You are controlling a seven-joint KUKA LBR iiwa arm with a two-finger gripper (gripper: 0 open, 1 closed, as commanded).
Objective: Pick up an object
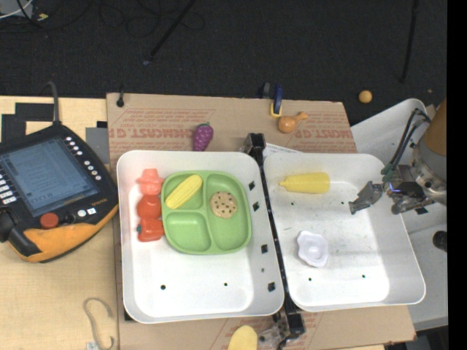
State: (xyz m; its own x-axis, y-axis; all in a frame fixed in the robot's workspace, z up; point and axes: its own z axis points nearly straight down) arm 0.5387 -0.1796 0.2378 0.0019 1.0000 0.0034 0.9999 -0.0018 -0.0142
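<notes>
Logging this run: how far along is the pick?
Nothing looks picked yet. The pincer hangs over the right bin near its right edge, nothing visibly between its fingers. The yellow bottle and white cup lie apart from it, so the grasp remains.

Robotics lab, test cell. Evidence: teach pendant (pixel 51 188) with screen and orange underside lying at worktop (pixel 44 297) left; two white bins (pixel 197 297) side by side on cardboard sheet (pixel 219 119); blue clamp (pixel 276 100) pinning cardboard at far edge; loose black cables (pixel 175 13) across dark floor behind; plastic toy food as test items: corn (pixel 182 190), cookie (pixel 223 205), green divided tray (pixel 191 235).
</notes>
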